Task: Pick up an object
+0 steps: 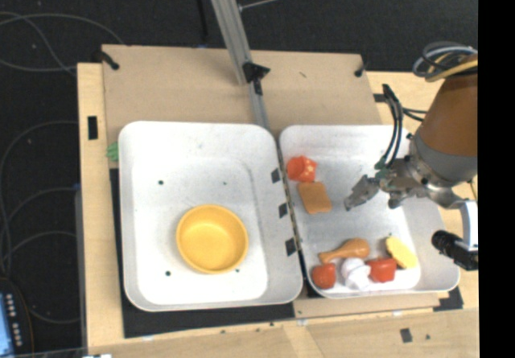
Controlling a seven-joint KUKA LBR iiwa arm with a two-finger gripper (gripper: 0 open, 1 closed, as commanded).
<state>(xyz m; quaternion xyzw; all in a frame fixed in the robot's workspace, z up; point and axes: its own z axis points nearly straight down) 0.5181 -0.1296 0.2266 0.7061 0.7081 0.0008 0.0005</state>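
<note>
We read this as the approach step: nothing is lifted yet. Our grey two-finger gripper (360,193) hangs over the middle of the right-hand shallow white bin (346,139), reaching in from the right, and we cannot tell from this slanted view whether it is spread or closed. We see nothing held in it.

The candidates all lie in that right bin. Nearest the gripper, just to its left, is a flat tan block like a slice of bread (315,198), with a round red tomato-like toy (301,168) touching or almost touching its far edge. Along the near wall sits a crowded row: a tan drumstick-shaped toy (346,251), a small red round piece (323,274), a white lumpy piece (352,273), a red chunky piece (382,269) and a yellow oblong piece (401,252).

In our judgement the next move calls for settling on one target, centring above it and descending. The tan block looks easiest to reach, but it lies flat and close to the bin's left wall, so the tips may struggle to get around it. The near row is packed tight, so neighbours could be nudged or pinched together.

The left shallow white bin (161,155) holds a round yellow plastic bowl (212,237), well apart from the gripper.
</note>
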